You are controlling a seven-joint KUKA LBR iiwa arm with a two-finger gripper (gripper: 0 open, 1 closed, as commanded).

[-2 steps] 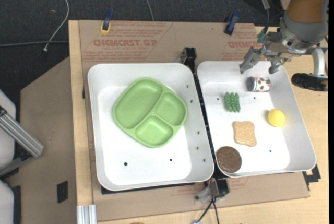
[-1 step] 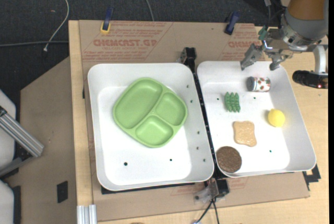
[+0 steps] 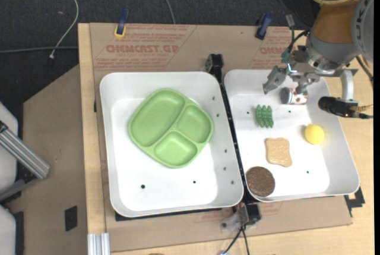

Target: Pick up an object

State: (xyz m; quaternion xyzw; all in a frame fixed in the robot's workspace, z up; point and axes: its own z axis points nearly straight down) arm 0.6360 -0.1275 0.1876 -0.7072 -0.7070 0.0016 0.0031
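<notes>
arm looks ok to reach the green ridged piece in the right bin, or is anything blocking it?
Probably yes. The hand hangs over the back of the right bin, just behind the green ridged piece. The piece lies alone on the bin floor, apart from the toast slice and the yellow ball.

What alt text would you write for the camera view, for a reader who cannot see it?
A grey robot arm's hand hovers open over the back of the right white bin, which holds a green ridged toy, a yellow lemon, a toast slice and a brown round patty. The left white bin holds a green divided plate.
</notes>
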